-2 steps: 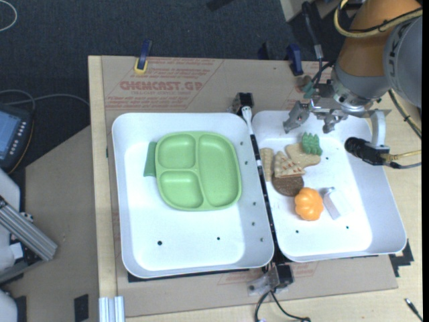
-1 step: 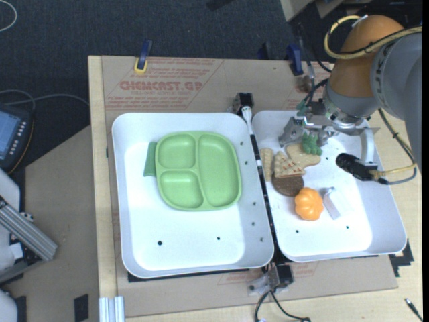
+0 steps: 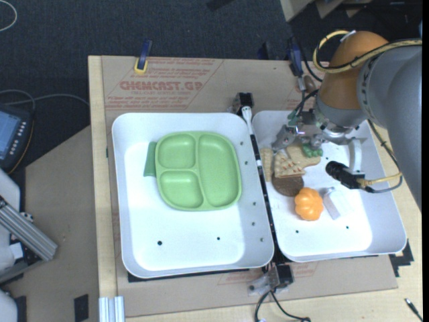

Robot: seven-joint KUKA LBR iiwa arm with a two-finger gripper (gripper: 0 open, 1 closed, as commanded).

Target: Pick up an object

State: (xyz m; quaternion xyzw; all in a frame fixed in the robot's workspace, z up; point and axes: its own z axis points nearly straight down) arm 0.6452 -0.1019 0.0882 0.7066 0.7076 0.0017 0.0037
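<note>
- The arm (image 3: pixel 395 79) is reaching in from the right and is hanging over the far part of the right bin (image 3: pixel 375 237).
- The jaws (image 3: pixel 299 138) are pointing down at the far left part of that bin, near the wall between the two bins.
- Whether the jaws are apart or together, I cannot tell; the wrist and its cables are covering them.
- A tan waffle (image 3: pixel 289 162) is lying just below the jaws, at the near side of them; I cannot tell if they are touching it.
- A brown disc (image 3: pixel 288 185) is lying under the near edge of the waffle.
- An orange pumpkin (image 3: pixel 309 204) is sitting just beside the disc, more to the near side and well apart from the jaws.
- A small grey piece (image 3: pixel 330 203) is lying right next to the pumpkin, on its right.
- A green tray (image 3: pixel 198 170) with three compartments is lying in the left bin (image 3: pixel 141 247), with a darker green thing (image 3: pixel 149 159) showing from under its left edge.
- Both bins are standing on the desk (image 3: pixel 107 99).
</note>
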